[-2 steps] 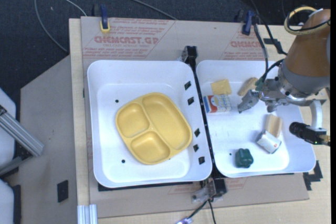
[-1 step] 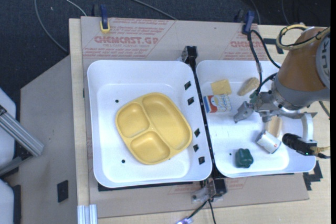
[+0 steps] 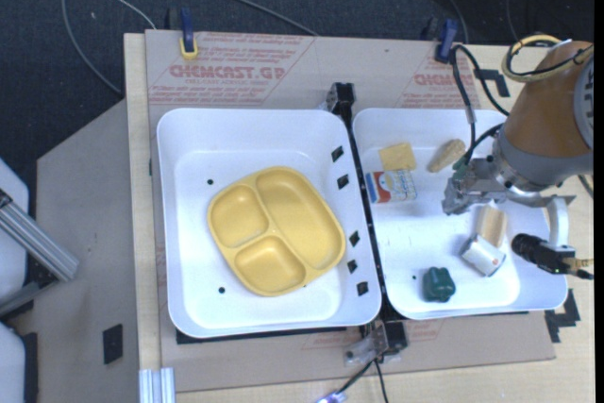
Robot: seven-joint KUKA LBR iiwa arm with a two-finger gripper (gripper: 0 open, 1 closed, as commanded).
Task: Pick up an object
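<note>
Claw (image 3: 457, 201): low in the right bin (image 3: 415, 299), finger spread impossible to tell.
Nearest object: tan-and-white cylinder (image 3: 485, 242), lying tilted just beside it.

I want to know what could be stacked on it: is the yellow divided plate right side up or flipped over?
Right side up. The yellow divided plate lies flat in the left bin, its three hollow compartments facing up.

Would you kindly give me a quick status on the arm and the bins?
Gripper low in right bin, nothing seen held. White cylinder, green lump close by. Yellow tray in left bin.
</note>
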